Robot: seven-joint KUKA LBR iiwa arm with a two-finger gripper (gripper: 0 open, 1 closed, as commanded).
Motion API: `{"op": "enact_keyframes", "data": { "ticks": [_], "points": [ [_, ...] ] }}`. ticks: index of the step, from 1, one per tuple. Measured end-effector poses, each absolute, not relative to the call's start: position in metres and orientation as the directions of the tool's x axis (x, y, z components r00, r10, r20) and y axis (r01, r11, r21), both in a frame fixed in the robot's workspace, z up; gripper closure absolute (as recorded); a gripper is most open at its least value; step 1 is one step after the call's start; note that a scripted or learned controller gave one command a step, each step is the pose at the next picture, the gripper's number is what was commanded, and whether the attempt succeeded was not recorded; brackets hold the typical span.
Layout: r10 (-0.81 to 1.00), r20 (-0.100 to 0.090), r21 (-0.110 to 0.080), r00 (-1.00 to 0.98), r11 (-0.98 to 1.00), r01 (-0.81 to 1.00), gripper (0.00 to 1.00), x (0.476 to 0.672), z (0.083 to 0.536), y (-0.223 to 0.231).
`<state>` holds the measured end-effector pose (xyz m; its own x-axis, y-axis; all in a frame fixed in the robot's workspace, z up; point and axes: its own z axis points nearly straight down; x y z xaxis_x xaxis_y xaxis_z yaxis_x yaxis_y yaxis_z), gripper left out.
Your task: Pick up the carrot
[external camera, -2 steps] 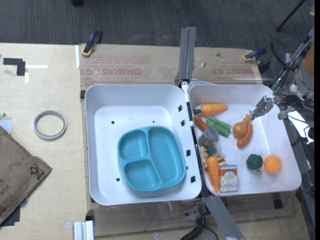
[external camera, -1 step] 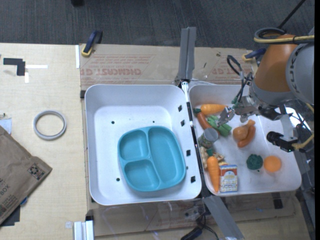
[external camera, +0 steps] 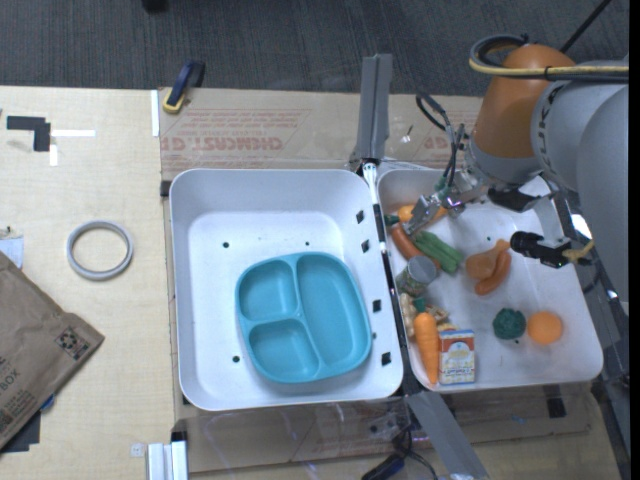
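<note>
- Carrot (external camera: 426,341) lies in right bin (external camera: 570,363) by its left wall, tip toward near edge, touching small carton (external camera: 457,356).
- Arm reaches in from right, wrist bent down over bin's far-left corner; gripper (external camera: 434,208) low there, above green veg (external camera: 440,250). Claw state: can't tell.
- Right bin also: orange ball (external camera: 545,328), dark green item (external camera: 509,323).
- Left bin (external camera: 200,268): blue divided tray (external camera: 302,316).
</note>
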<state>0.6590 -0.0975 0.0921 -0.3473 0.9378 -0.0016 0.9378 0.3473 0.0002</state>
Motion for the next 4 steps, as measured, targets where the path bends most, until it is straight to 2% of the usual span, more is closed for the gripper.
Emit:
{"op": "enact_keyframes", "data": {
  "ticks": [1,2,3,4],
  "points": [
    [0.939,-0.004,0.0,-0.345,0.345,0.939,1.0,0.659,0.102,-0.099],
    [0.939,-0.004,0.0,-0.345,0.345,0.939,0.0,0.659,0.103,-0.099],
    [0.939,-0.003,0.0,-0.344,0.344,0.939,1.0,0.659,0.113,-0.1],
    [0.939,-0.003,-0.001,-0.343,0.343,0.939,0.0,0.659,0.113,-0.1]
  ]
}}
